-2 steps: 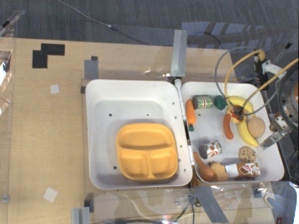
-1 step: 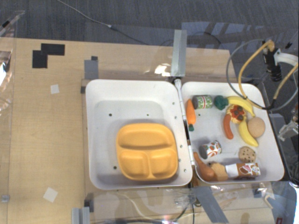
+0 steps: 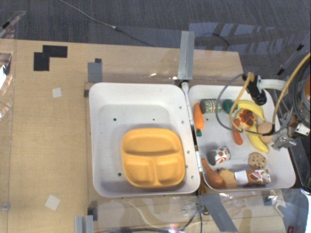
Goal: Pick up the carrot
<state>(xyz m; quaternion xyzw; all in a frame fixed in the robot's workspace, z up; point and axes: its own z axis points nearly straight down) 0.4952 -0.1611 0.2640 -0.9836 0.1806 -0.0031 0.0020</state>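
Here carrot (image 3: 198,117) against bin wall (image 3: 188,111), green-capped bottle (image 3: 216,106) just beside.

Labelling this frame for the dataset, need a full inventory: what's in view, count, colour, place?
bins: 2, white, side by side on the bench
tray: 1, yellow, three compartments, in left bin
carrot: 1, orange with green end, right bin, along its left wall
bottle: 1, green ends, right bin top
banana: 1, yellow, right bin, right side
pizza slice: 1, red-topped, beside the banana
small can: 1, white and orange, right bin centre
cookie: 1, brown, right bin
arm: 1, right edge, with cables
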